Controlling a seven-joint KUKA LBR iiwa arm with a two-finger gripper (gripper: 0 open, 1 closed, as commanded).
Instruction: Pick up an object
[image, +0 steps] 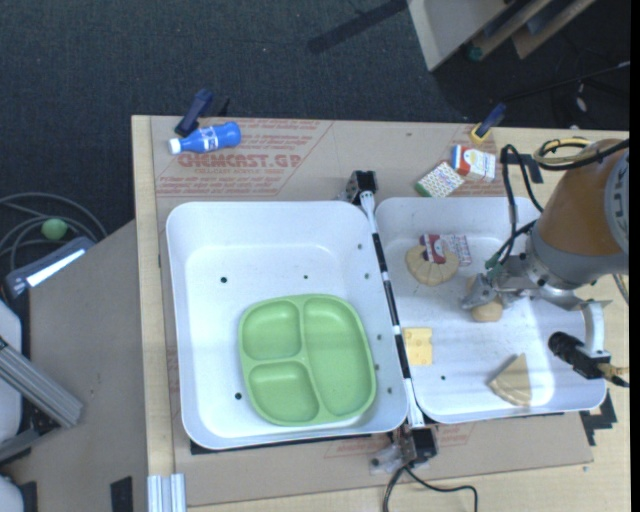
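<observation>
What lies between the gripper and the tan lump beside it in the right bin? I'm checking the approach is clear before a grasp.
Nothing visible does. The gripper sits low in the right bin, right above the small tan lump. The round bread piece, yellow cheese block and tan wedge all lie off to the sides.

Small tan rounded object (487, 311) on the right bin's floor, touching the pincer (481, 294).

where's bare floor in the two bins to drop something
Left bin: a bare strip between its back wall and the green divided plate. Right bin: bare floor between the yellow cheese slice and the tan wedge. Its back half is crowded, around the gripper, the round cookie and a small packet.
</observation>
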